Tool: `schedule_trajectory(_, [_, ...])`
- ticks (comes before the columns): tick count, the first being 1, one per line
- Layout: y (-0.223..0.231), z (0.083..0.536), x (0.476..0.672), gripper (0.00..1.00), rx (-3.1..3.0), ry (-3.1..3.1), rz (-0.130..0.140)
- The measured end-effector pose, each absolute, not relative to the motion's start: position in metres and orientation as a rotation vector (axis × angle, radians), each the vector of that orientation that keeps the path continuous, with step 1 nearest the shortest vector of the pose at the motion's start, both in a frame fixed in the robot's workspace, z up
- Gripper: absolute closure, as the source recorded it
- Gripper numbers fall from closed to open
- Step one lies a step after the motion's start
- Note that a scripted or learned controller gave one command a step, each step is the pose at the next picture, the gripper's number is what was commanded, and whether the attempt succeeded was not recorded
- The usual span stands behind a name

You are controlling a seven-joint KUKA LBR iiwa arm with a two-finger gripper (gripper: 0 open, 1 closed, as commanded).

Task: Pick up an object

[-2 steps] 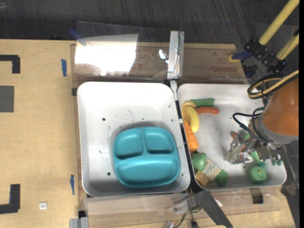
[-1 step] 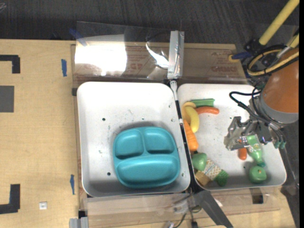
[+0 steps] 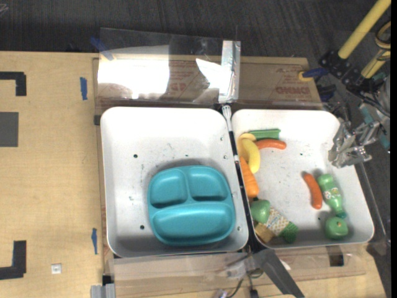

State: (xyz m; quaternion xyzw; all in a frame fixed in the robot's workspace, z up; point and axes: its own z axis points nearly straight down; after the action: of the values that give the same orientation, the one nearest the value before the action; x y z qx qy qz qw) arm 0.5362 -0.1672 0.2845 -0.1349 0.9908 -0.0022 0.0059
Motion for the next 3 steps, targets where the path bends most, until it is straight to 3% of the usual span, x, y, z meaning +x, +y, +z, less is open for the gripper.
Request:
schedule_trajectory(1, [-0.121, 0.101, 0.590, 1.00, -0.866, 3.023, 0.009])
schedule_trajectory(2, [-0.102, 0.090, 0.625, 1.00, -0.650, 3.061, -0.004])
schedule_trajectory(3, [-0.001, 0.194, 0.662, 1.00, -0.529, 3.074, 0.003])
